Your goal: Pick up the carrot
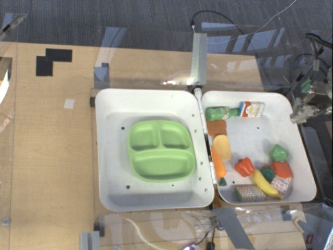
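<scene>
The carrot (218, 163) is a slim orange piece with a dark green tip at its near end. It lies lengthwise against the left wall of the right bin (296, 139). A pale yellow rounded item (222, 147) touches its far end, and a red pepper (244, 166) sits just to its right.
The right bin also holds a green bottle (221, 113), a red-and-white carton (252, 109), a brown block (216, 127), a banana (266, 183), a green pepper (278, 152), a red packet (281, 172) and a patterned can (250, 193). A green divided plate (161, 150) lies in the left bin (112, 139).
</scene>
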Action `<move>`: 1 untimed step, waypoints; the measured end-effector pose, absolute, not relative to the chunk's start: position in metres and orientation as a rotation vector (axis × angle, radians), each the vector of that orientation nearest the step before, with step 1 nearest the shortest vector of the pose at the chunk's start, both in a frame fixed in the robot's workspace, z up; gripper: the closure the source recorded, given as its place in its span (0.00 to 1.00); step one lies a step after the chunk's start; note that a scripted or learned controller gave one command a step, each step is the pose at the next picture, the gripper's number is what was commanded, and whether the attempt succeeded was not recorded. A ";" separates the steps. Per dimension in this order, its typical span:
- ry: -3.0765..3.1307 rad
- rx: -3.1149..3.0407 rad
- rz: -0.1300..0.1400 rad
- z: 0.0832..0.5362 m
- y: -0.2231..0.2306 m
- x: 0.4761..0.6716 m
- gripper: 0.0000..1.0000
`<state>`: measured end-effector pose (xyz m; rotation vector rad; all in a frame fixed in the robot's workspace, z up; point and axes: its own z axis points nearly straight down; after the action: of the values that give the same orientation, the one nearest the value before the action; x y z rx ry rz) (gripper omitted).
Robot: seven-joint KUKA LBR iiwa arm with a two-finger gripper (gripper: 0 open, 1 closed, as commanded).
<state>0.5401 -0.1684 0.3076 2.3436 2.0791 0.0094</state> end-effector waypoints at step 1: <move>2.468 1.941 0.002 0.213 -0.147 0.533 1.00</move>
<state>0.5325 -0.1469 0.2129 1.9405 2.4677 0.0025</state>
